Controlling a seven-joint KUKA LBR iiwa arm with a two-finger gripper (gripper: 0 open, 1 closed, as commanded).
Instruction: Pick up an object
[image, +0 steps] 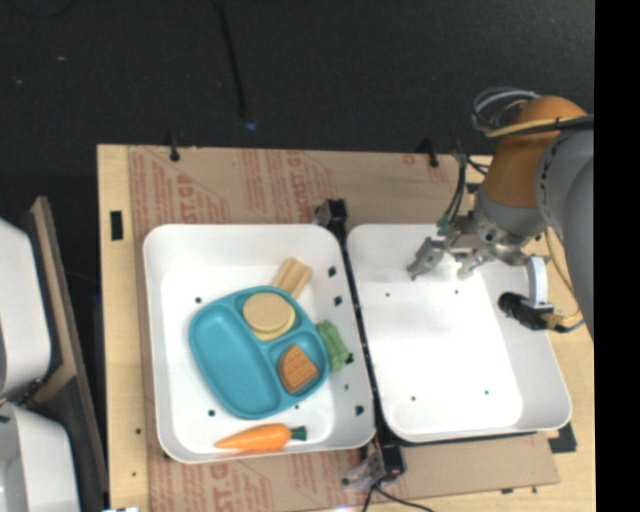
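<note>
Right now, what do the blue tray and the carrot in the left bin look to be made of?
Blue tray: likely moulded plastic, going by its smooth, even colour and rounded compartments. Carrot: probably toy plastic, uniformly orange with a green tip; it could be rubber or foam.

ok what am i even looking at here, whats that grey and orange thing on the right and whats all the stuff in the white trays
One camera fixed above a bench looks down at a slant. The grey and orange thing is a robot arm reaching in from the right. Its two-finger gripper hangs over the right bin, with nothing between its fingers. The left bin holds toy food: a blue divided tray with a round cracker and a brown toast piece in it, a wooden block and a green piece beside the tray, and a carrot near the front. The arm's job is to pick something up.
</note>
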